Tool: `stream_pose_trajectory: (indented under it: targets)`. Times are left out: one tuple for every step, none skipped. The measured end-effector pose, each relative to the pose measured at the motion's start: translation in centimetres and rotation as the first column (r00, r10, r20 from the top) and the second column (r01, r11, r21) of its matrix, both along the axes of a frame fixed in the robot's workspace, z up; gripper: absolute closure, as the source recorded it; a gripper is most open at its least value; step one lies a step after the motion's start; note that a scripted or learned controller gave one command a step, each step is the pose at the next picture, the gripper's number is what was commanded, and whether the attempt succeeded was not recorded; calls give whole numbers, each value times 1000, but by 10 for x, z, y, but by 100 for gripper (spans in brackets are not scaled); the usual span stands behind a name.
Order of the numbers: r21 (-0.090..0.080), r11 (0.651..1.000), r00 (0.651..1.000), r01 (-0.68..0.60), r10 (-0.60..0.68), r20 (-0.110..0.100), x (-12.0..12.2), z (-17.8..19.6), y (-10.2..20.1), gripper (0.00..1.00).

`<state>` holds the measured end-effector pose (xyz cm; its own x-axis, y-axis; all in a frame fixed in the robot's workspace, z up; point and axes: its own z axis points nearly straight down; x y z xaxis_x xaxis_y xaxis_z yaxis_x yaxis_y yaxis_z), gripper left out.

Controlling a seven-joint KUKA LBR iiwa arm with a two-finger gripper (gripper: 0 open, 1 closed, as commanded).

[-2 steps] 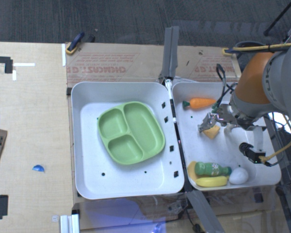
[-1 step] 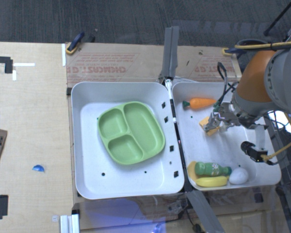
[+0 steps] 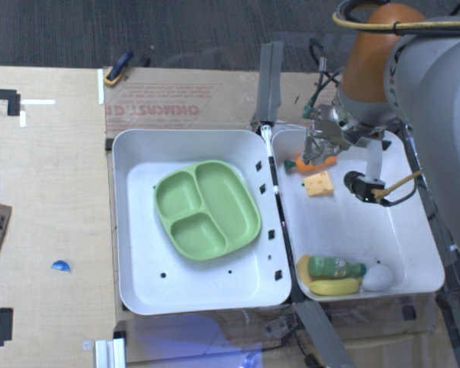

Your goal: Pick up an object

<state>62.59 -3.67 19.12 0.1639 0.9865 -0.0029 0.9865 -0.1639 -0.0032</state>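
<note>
Fingers (image 3: 316, 156) grip the carrot (image 3: 314, 162), its long axis lying left-right, green end pointing left.

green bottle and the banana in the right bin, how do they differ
The green bottle is green with a pale label band; the banana is plain yellow. The green bottle is straight and lies farther from the right bin's near rim, while the banana curves and lies nearer that rim. Both lie on their sides, side by side in the right bin's near left corner, far from the gripper.
</note>
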Motion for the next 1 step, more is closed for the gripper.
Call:
stream_pose_trajectory:
  targets:
    - [2,976,976,-216,216,-1,-71,-43,-70,100]
